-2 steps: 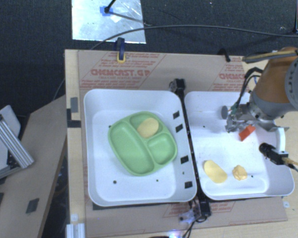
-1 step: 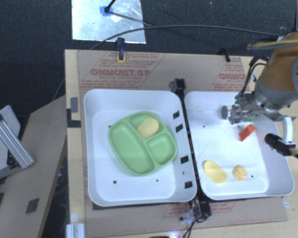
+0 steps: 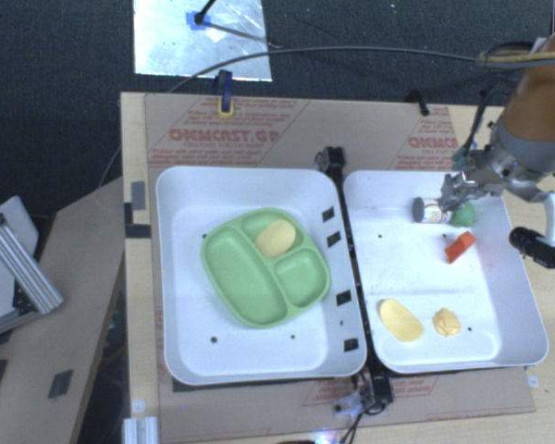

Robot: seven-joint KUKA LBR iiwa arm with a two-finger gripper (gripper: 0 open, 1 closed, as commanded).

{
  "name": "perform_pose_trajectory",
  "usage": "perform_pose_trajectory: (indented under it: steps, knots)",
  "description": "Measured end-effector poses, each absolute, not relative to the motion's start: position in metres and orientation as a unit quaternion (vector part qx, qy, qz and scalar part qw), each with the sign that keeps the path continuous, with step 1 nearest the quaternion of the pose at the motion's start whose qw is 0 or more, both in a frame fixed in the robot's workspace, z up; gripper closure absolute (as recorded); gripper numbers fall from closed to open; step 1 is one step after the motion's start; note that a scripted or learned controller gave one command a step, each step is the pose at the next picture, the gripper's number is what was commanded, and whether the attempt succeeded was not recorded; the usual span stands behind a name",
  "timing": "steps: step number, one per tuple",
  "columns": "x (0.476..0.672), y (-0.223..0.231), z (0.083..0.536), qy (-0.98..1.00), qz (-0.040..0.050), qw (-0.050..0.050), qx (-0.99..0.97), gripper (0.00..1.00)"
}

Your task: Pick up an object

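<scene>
The gripper [image 3: 460, 192] hangs low over the far edge of the right bin [image 3: 513, 336], its tip right above a crowded little cluster: a green lump [image 3: 462, 215] and a small grey-and-white object [image 3: 429, 212] that appear to touch each other. Whether its fingers are apart or together cannot be told, since they blur into the objects beneath. The likeliest trouble is that crowding; a descent here could pinch two things at once, or nudge one against the bin's far wall and close on nothing. The orange block [image 3: 459, 246] lies just beside the cluster toward the bin's right edge and might get knocked too. Two yellow pieces, one flat [image 3: 400, 321] and one rounded [image 3: 447, 322], sit near the bin's near edge, well apart from the arm. In the left bin [image 3: 180, 340] a green divided plate [image 3: 245, 285] holds another yellow piece [image 3: 277, 239]. The arm's upper part is cut off at the right.
</scene>
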State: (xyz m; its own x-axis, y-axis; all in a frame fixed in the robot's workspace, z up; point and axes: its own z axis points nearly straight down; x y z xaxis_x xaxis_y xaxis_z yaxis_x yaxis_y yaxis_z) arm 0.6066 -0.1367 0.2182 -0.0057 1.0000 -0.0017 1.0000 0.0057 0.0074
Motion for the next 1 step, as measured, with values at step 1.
perform_pose_trajectory:
  steps: [1]
  knots:
    - [0.608,-0.1369,0.2621,0.709,0.0018,0.003,0.705,1.0]
